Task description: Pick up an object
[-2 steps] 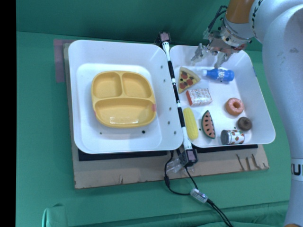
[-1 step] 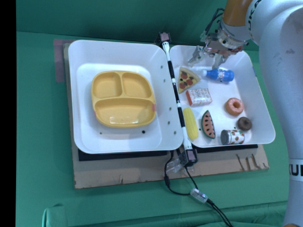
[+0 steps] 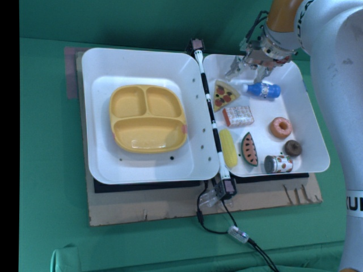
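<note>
My gripper (image 3: pixel 248 72) hangs over the far part of the right bin (image 3: pixel 311 118), its fingers spread open with nothing between them. Just below and right of it lies a blue bottle (image 3: pixel 264 90) on its side. A pizza slice (image 3: pixel 224 93) rests to the lower left of the gripper. Further toward the front are a red-and-white packet (image 3: pixel 238 115), a pink donut (image 3: pixel 280 127), a chocolate donut (image 3: pixel 292 148), a corn cob (image 3: pixel 228 148), a watermelon slice (image 3: pixel 249 149) and a small can (image 3: pixel 278 164).
The left bin (image 3: pixel 96 72) holds a yellow divided plate (image 3: pixel 147 118). A black-and-white divider bar (image 3: pixel 209 106) runs between the bins. The grey arm (image 3: pixel 340 95) comes down along the right side. Cables (image 3: pixel 227 220) trail off the bench's front.
</note>
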